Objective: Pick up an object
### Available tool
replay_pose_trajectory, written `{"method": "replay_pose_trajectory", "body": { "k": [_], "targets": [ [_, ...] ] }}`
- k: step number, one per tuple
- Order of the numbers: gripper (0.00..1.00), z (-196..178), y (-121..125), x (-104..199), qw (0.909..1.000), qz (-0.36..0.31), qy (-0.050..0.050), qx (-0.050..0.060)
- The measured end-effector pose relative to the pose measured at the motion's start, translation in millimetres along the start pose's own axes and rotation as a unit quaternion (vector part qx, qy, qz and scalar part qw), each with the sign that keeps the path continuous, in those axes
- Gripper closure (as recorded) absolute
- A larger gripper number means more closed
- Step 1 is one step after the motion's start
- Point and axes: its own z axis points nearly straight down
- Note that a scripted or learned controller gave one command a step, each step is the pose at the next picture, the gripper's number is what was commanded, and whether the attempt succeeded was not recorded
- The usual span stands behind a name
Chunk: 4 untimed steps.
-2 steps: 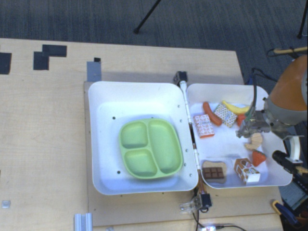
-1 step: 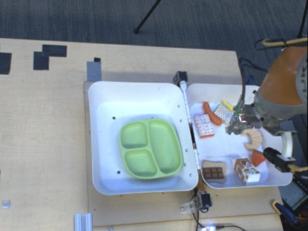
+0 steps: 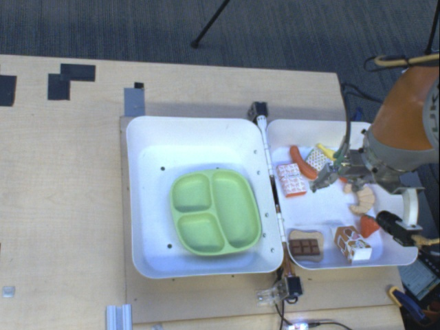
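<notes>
A grey arm with an orange band (image 3: pixel 405 112) reaches in from the right over the right bin (image 3: pixel 323 263), one of two white bins on a pale desk (image 3: pixel 62 205). Its claw (image 3: pixel 338 172) hangs low among a scatter of small items. The left bin (image 3: pixel 137 184) carries a green tray (image 3: pixel 215 212) with three compartments.

No object is lifted yet. Near the claw lie a red sausage-shaped piece (image 3: pixel 302 161), a checked packet (image 3: pixel 315 159) with something yellow (image 3: pixel 325 151) just beside it, and a red-and-white carton (image 3: pixel 291 179). A tan piece (image 3: pixel 364 199) and a red piece (image 3: pixel 370 225) lie under the wrist. A brown bar (image 3: pixel 306 246) and a small box (image 3: pixel 353 244) rest near the bin's front rim.

The things by the claw are crowded, so a clean grasp probably calls for picking one target that stands apart from its neighbours, centring over it, and descending straight so the fingers pass either side of it rather than landing on top. The box or the bar, each well apart from the rest, look like easier choices than the packed group.

The dark fingers (image 3: pixel 323 179) appear spread apart, one tip pointing toward the carton, with nothing visible between them; whether a tip touches anything cannot be told.
</notes>
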Motion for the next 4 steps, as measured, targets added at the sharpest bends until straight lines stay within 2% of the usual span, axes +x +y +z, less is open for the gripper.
{"method": "replay_pose_trajectory", "body": {
  "k": [1,2,3,4],
  "targets": [
    [0.0,113.4,-38.2,-9.5,1.0,0.002,0.0,-0.001],
    [1.0,102.0,-35.9,-9.4,1.0,0.002,0.0,-0.004],
    [0.0,102.1,-36.0,-9.3,1.0,0.001,0.0,-0.004],
    [1.0,91.6,-34.5,-8.7,1.0,0.0,0.0,-0.005]
  ]
}}
